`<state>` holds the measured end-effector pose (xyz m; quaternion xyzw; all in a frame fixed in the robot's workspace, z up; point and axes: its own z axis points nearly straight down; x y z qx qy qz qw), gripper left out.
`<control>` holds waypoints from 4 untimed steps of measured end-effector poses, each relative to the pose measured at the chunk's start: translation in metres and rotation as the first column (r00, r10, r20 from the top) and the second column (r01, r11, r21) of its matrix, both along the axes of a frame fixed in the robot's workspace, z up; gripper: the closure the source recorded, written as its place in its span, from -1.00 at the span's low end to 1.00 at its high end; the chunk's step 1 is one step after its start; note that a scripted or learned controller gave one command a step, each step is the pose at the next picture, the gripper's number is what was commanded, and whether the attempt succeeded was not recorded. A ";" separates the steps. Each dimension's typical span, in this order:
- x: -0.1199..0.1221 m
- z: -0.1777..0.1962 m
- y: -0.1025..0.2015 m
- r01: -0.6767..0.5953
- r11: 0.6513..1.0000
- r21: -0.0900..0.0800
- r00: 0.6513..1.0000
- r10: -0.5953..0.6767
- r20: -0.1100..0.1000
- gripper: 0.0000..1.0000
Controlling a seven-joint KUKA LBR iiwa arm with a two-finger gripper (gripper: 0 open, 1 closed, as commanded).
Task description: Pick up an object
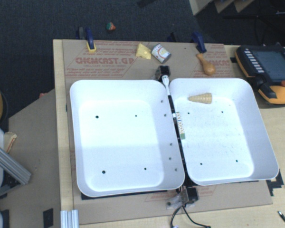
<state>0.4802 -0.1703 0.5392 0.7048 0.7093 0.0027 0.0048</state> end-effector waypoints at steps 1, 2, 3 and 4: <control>-0.001 -0.004 -0.003 0.006 1.000 0.001 1.000 -0.006 -0.008 -1.00; 0.000 0.008 -0.003 0.005 1.000 -0.002 1.000 -0.005 -0.002 1.00; 0.000 0.007 -0.003 0.005 1.000 -0.002 1.000 -0.005 -0.004 -1.00; 0.001 0.018 -0.003 0.005 1.000 -0.005 1.000 -0.005 0.003 1.00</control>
